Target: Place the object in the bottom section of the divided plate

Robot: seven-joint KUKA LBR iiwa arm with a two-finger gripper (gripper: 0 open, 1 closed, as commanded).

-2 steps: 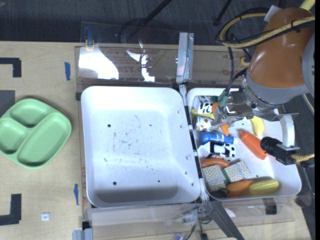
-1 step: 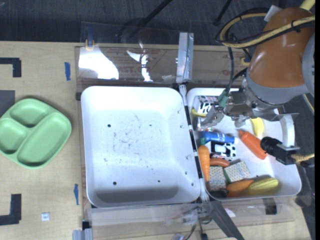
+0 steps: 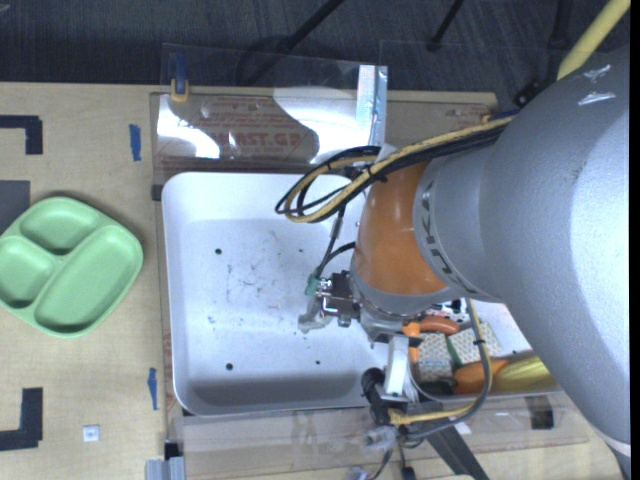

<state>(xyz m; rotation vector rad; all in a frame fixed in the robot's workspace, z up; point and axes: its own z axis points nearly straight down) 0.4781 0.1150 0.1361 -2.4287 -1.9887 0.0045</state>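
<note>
The green divided plate (image 3: 85, 278) lies on the counter (image 3: 90, 388) at nine o'clock from the white bin (image 3: 200, 368); the pincer (image 3: 322, 310) hangs over that bin's three o'clock side, and I cannot tell how far open it is; an orange object (image 3: 470, 373) and a gold one (image 3: 522, 373) lie at four o'clock of it, partly under the arm (image 3: 520, 188).

A white bin (image 3: 200, 268) is seen mid-frame, pretty scuffed and speckled inside. Blue tape bits (image 3: 135, 141) and black corner marks (image 3: 33, 133) are stuck on the wooden counter (image 3: 90, 118), left side.
</note>
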